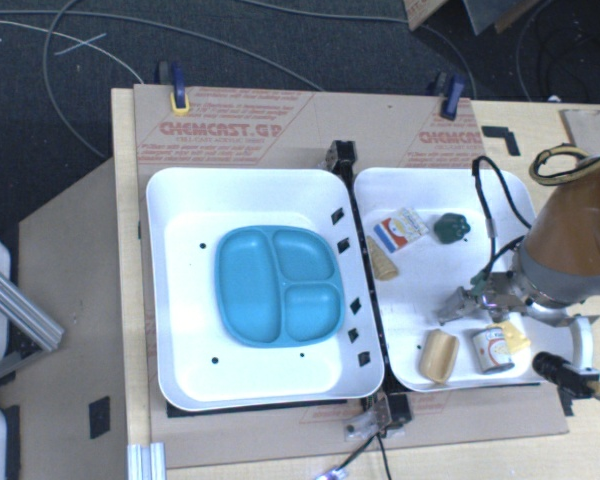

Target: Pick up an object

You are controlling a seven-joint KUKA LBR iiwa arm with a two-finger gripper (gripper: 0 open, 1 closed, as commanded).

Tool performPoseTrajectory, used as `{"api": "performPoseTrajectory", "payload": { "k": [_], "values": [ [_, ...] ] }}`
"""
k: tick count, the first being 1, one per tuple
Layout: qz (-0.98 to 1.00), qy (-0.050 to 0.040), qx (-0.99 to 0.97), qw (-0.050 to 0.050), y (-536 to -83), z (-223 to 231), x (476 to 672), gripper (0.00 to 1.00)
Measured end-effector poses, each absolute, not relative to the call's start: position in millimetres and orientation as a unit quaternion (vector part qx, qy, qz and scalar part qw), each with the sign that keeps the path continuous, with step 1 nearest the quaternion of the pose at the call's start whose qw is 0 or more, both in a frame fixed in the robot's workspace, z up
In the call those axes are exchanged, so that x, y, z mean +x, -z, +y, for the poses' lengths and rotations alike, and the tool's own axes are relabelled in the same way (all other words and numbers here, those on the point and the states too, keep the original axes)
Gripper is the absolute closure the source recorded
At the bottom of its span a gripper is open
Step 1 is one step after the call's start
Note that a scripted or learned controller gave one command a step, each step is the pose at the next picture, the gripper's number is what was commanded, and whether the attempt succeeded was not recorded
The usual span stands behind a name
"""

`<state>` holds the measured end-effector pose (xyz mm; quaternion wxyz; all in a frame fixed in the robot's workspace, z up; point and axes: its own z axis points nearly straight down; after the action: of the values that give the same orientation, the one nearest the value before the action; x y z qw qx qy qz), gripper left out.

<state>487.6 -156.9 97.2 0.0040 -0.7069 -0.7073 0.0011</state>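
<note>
Gripper [467, 303] low in right bin [405, 193], you can't tell its grip | nearest target small can [491, 349] just beside, unheld | blue tray [280, 285] left bin

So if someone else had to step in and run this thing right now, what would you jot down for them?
Gripper: low inside the right bin, fingers open, nothing between them.
Right bin's things: green object and red-white-blue packet at the far side; tan cylinder and small can at the near edge, close to the gripper; a tan piece by the left wall.
Left bin: blue divided plate.
Done: arm has reached in.
Left: close on one object and lift it.
</note>
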Motion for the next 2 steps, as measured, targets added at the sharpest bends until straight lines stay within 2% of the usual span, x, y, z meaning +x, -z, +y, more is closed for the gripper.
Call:
{"api": "performPoseTrajectory", "payload": {
  "k": [1,2],
  "values": [
    [-0.707,-0.0004,-0.707,0.003,-83.9,-156.1,487.2,0.00],
    [-0.707,0.0004,-0.707,0.001,-95.5,-156.3,487.9,1.00]
  ]
}}
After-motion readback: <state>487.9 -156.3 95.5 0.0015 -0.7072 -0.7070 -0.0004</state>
